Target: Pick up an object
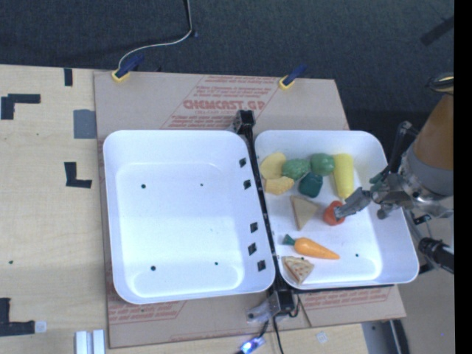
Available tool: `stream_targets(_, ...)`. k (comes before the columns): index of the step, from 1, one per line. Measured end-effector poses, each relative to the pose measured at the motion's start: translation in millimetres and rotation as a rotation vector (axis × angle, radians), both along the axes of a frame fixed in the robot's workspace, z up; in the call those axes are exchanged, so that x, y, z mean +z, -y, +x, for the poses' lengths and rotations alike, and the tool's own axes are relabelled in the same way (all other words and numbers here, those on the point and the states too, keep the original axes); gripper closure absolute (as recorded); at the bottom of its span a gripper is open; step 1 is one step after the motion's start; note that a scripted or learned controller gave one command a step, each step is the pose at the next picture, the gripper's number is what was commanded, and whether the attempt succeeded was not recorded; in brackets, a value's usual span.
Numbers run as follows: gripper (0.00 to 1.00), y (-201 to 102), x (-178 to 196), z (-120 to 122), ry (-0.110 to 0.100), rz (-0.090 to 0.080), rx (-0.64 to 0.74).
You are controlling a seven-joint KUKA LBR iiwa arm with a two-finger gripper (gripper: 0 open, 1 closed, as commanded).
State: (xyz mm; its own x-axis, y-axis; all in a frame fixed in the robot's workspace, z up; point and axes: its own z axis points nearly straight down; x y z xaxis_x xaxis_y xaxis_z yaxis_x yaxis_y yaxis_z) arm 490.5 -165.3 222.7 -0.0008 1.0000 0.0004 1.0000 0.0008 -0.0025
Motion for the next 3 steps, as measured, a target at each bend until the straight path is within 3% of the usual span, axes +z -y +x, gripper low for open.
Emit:
stream_targets(1,0.00,-13.8,-126.8,-7.1,-0.001,0.006,-0.002)
stream_targets(2,0.00,-60.8,-138.7,94.3,0.008,0.000,0.008)
stream_targets(3,0.00,-71.2,-137.7,150.0,0.004,-0.002,0.003)
